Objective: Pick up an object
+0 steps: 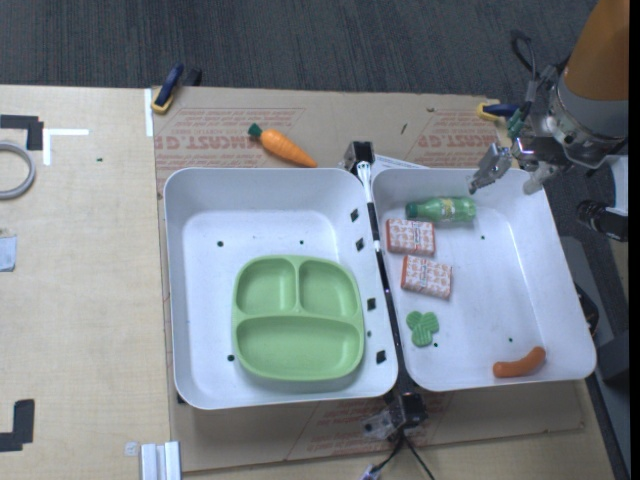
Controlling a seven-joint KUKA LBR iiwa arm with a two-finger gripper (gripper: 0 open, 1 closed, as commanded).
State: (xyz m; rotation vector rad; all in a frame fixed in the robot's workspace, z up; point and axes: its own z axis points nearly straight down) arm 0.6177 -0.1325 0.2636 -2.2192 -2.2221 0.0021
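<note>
White right bin (560,268): green bottle (441,209) lies beside open jaws (513,172).

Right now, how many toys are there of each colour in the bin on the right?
Green: 2, the bottle and the leafy veggie
Red and white: 2, one box and another box
Orange: 1, the sausage
Total: 5

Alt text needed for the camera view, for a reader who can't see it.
The gripper hangs open above the right bin's far edge, holding nothing. That bin contains a green bottle, two brick-patterned blocks, a green leafy toy and a sausage. The left bin holds a green divided plate; a carrot lies outside.
</note>
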